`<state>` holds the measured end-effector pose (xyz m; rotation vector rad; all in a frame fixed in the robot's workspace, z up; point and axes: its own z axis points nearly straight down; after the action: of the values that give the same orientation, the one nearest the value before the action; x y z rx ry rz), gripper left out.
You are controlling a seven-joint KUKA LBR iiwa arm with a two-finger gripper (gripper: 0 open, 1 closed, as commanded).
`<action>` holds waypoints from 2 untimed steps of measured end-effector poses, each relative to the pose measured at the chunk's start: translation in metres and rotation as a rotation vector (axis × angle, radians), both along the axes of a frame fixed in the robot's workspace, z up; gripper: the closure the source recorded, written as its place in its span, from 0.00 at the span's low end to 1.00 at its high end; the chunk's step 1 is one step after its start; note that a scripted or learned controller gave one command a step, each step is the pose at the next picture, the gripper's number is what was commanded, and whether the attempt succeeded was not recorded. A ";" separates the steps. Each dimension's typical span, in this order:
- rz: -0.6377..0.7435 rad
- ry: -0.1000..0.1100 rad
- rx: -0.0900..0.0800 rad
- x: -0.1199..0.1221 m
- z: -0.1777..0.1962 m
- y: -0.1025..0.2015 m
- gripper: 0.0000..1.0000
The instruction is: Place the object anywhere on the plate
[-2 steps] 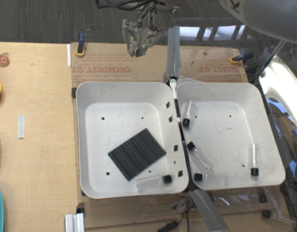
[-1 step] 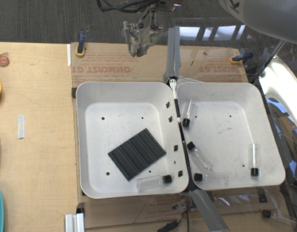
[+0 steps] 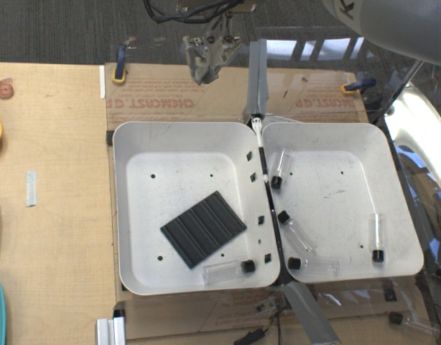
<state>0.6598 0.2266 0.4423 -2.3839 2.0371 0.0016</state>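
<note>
A dark ribbed rectangular plate (image 3: 203, 228) lies tilted on the floor of the left bin (image 3: 134, 192). Just in front of it, by the bin's front wall, rests a clear tube with a black cap (image 3: 231, 270). My gripper (image 3: 210, 67) hangs high beyond the back edge of the left bin, over the cardboard, far from the plate. It is open with nothing between its fingers.
The right bin (image 3: 393, 192) holds several clear black-capped tubes: one near its left wall (image 3: 280, 167), one further forward (image 3: 298, 234), one along the front wall (image 3: 317, 267), one at the right (image 3: 376, 234). Clamps sit on the cardboard behind the bins.
</note>
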 end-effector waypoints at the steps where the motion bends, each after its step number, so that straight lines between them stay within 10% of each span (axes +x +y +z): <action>1: 0.222 0.000 -0.001 0.000 0.000 0.002 1.00; 2: 0.471 0.000 -0.001 0.000 -0.001 0.002 1.00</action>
<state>0.6598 0.2288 0.4415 -2.7942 1.4249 0.0027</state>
